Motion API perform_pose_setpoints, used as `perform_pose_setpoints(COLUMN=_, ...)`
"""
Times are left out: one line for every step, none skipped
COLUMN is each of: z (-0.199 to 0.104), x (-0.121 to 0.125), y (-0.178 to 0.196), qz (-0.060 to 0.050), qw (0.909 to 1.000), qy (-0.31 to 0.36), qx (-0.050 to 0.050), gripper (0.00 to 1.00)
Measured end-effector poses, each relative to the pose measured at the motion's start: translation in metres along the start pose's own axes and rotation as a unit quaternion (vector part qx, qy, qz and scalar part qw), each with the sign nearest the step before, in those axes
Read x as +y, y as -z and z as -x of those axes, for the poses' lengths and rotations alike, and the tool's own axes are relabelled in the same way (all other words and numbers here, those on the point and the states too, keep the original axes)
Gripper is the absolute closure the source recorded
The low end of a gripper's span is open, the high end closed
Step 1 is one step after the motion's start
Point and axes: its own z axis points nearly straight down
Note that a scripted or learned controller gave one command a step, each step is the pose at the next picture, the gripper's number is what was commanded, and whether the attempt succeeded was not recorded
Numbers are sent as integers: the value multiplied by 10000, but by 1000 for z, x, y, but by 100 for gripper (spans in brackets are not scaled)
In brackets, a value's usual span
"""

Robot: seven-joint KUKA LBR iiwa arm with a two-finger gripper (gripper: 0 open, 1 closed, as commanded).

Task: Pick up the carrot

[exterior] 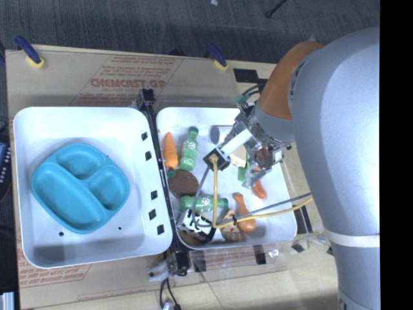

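Observation:
The carrot [170, 150] is orange and tapered. It lies along the left wall of the right bin [282, 179], near its far end, just left of a green bottle [189, 148]. My gripper [256, 168] hangs over the right half of that bin, well to the right of the carrot and apart from it. A small red-orange piece [259, 190] shows just below the gripper. The arm's grey body and orange band [284, 89] cover the bin's right edge.
The right bin also holds a brown round cookie [184, 183], a second green bottle [204, 203], a black-and-white item [194, 224] and a sausage-like toy [242, 213]. A yellow cable [215, 189] crosses them. A blue divided plate [79, 185] lies in the left bin [26, 128].

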Motion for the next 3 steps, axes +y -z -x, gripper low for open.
perform_pose_setpoints(z=2, x=-21, y=-110, qz=-23, qw=9999, qy=-120, qx=-34, gripper=0)
perform_pose_setpoints(z=-77, x=27, y=-110, qz=-6, qw=9946, qy=-1037, qx=4, gripper=0)
perform_pose_setpoints(z=-101, x=16, y=-3, qz=15, qw=9967, qy=-815, qx=60, gripper=0)
